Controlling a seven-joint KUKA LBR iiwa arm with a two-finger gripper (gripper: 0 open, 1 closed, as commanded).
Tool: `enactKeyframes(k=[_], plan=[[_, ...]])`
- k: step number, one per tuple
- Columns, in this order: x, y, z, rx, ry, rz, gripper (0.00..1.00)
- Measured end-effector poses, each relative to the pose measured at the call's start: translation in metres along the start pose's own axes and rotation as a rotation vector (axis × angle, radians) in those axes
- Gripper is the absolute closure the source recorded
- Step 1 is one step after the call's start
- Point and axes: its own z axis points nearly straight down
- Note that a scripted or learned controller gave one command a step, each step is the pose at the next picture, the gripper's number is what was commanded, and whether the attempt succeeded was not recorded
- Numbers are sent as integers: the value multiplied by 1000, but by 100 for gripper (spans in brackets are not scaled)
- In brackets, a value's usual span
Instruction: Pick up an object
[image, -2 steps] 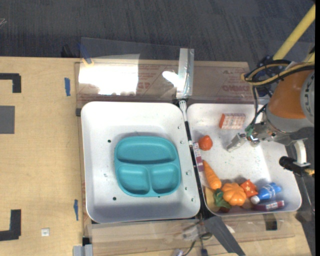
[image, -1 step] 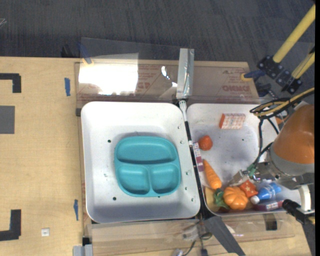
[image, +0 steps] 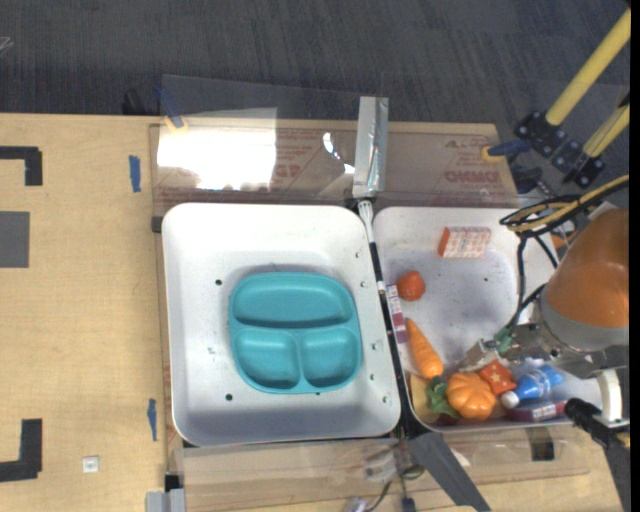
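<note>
Pumpkin (image: 472, 395) crowding right bin (image: 455, 285) near edge | my gripper (image: 497, 350) hovering above clutter | grip state: cannot tell

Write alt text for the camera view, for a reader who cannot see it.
A grey arm with an orange band reaches from the right into the right white bin, its gripper low over a small pumpkin, carrot, tomato and blue bottle. The left white bin holds a teal divided tray.
</note>
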Motion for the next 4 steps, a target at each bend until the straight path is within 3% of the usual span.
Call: enactKeyframes(k=[1, 2, 3, 4], plan=[[56, 8, 0, -6, -3, 213, 0], [53, 8, -1, -6, -5, -252, 0], [53, 8, -11, -9, -5, -250, 100], [54, 8, -10, -7, -4, -250, 0]])
